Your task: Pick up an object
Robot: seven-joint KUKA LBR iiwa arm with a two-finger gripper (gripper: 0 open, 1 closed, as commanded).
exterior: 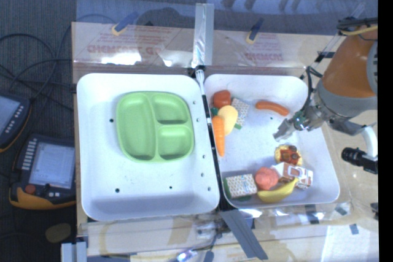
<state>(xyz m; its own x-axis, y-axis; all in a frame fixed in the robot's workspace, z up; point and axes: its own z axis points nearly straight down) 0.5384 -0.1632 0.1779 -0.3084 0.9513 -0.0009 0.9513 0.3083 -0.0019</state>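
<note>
From the camera above the bench, you see the claw (288,127) hanging over the right bin (319,193), reaching in from the right; whether it is open or closed you cannot tell from here, and nothing shows between its tips. Just below it lies a small yellow-and-red pastry (287,153); further below sit a red ball (266,178), a banana (275,193) and a carton (299,173), packed close together. Above and slightly left of the claw lies a sausage (272,107), alone on bare floor; well to the left are a carrot (218,135) and a pear (227,119), touching. The green tray (155,126) lies far left in the other bin. Choose the sausage or pastry; centre first, then descend straight, keeping off the crowded cluster.
</note>
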